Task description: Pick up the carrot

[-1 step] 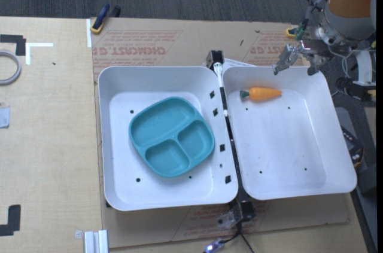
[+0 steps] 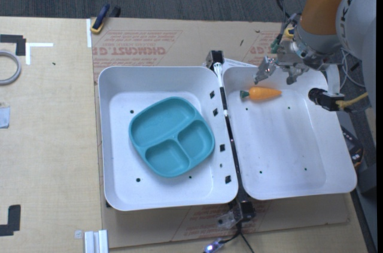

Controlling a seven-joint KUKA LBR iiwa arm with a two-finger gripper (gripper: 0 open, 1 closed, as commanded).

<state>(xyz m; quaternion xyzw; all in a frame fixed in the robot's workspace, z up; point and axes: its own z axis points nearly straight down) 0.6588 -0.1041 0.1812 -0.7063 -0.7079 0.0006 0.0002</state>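
Note:
An orange carrot point(image 2: 264, 93) with a small green top lies on the floor of the right bin point(image 2: 287, 150), near its far left corner. My gripper point(image 2: 279, 73) hangs just above and slightly behind the carrot's right end. Its two fingers are spread apart and nothing sits between them, so it is open. The carrot rests flat, pointing left to right, and is apart from the fingertips.
In the left bin point(image 2: 119, 180) sits a teal plate point(image 2: 172, 136) with three compartments. A black clamp point(image 2: 215, 58) sits where the two bins meet at the back. A black cable connector point(image 2: 323, 98) hangs off the arm to the carrot's right.

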